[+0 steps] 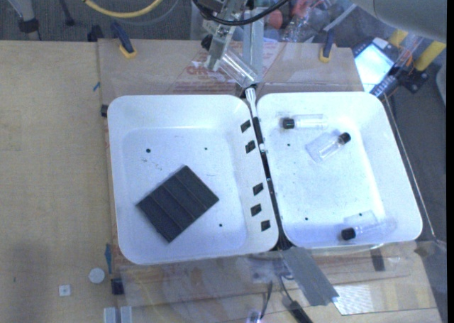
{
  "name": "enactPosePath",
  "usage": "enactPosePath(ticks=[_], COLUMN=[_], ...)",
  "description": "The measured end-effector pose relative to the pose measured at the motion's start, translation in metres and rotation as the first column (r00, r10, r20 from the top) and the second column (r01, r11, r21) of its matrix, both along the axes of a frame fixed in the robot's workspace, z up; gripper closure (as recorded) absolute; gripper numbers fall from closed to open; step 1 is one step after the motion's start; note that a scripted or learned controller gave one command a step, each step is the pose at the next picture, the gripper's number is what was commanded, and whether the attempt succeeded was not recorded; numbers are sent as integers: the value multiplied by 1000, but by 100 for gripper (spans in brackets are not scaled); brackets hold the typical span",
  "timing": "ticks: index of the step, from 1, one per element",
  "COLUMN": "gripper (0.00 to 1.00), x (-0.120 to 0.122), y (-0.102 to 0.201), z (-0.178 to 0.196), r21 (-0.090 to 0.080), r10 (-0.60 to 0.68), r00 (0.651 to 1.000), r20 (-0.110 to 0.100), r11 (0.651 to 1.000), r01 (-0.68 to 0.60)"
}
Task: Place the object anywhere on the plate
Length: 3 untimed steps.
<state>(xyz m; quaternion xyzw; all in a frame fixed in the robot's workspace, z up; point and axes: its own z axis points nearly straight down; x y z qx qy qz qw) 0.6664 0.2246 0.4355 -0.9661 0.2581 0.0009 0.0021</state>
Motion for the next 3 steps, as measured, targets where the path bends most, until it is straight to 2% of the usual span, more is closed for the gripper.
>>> enactPosePath(ticks=[1,2,3], gripper=[100,100,100], x=[0,-4,-1], y=[1,1,3], z=[0,-109,-21], r21=[1,0,0], r10=[285,315,318], r00=[958,949,948], r20=[4,0,4], r11=[958,949,948], r01=[-285,-315,-318])
